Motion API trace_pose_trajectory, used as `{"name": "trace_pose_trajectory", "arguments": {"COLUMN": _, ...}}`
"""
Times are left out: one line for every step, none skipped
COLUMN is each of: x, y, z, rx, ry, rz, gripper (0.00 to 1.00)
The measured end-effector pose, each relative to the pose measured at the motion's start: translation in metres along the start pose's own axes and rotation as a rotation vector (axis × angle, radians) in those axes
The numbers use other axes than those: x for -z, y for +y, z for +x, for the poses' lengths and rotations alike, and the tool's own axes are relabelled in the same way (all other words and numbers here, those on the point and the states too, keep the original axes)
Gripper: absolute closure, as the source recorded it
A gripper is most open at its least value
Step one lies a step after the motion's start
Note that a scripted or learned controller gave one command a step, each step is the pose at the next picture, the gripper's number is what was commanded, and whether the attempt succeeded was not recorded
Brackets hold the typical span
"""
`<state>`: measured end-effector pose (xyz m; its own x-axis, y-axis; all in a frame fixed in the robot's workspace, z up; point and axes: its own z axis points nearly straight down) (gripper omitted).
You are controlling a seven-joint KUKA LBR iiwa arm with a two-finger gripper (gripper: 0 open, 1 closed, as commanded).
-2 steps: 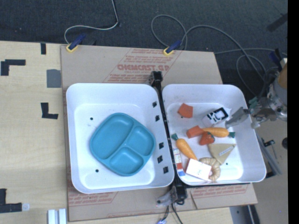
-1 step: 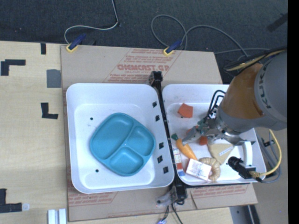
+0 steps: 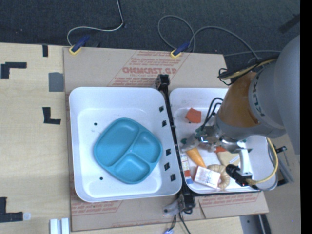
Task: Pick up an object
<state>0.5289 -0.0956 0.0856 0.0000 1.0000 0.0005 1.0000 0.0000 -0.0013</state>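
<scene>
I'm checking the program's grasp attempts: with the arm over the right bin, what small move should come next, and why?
Probably a short straight descent. The end effector hangs over the right bin, just above the orange carrot-like piece, and nothing shows held in it. The orange block and the white box lie farther off, so the carrot piece looks like the nearest target.

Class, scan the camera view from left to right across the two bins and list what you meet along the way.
Left bin → blue divided plate → black divider between the bins → orange carrot-like piece → white packet → grey arm with orange band.
</scene>
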Motion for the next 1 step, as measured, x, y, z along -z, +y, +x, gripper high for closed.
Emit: {"name": "trace_pose_trajectory", "arguments": {"x": 0.0101, "y": 0.0009, "z": -0.0008, "rx": 0.0, "ry": -0.003, "rz": -0.004, "gripper": 1.0}}
